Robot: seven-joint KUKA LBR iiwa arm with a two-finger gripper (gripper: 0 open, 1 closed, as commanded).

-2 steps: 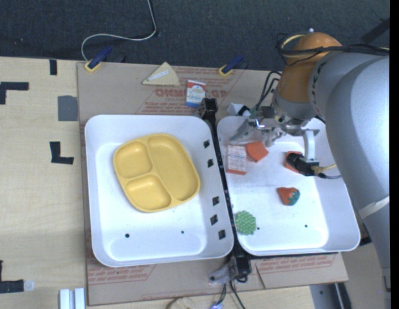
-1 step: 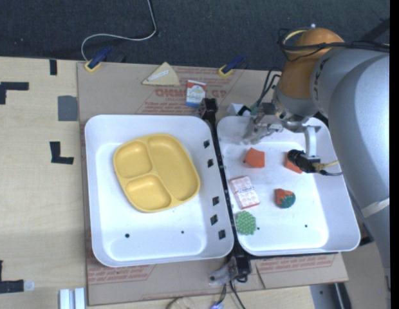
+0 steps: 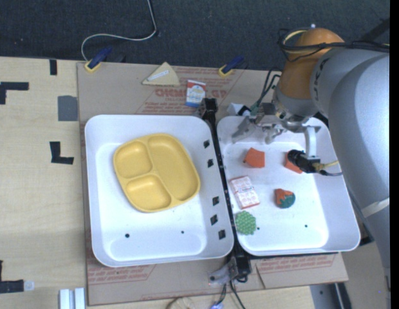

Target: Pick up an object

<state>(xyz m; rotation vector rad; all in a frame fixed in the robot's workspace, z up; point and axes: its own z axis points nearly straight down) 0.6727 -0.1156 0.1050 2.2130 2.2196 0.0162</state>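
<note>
The right bin (image 3: 315,234) holds several small objects. An orange block (image 3: 254,158) lies near its back. A second orange piece (image 3: 291,166) lies to its right, partly under a black part of the arm. Further forward are a pink and white packet (image 3: 244,192), a red and green ball (image 3: 284,198) and a green knobbly ball (image 3: 245,222). My gripper (image 3: 256,131) hangs over the bin's back edge, just behind the orange block. It is open, with nothing between its fingers.
A yellow divided plate (image 3: 156,171) lies in the left bin (image 3: 103,237). Behind the bins, on the cardboard, are a small red and white carton (image 3: 195,94) and a tan wedge (image 3: 163,75). The grey arm (image 3: 360,121) covers the right bin's right side.
</note>
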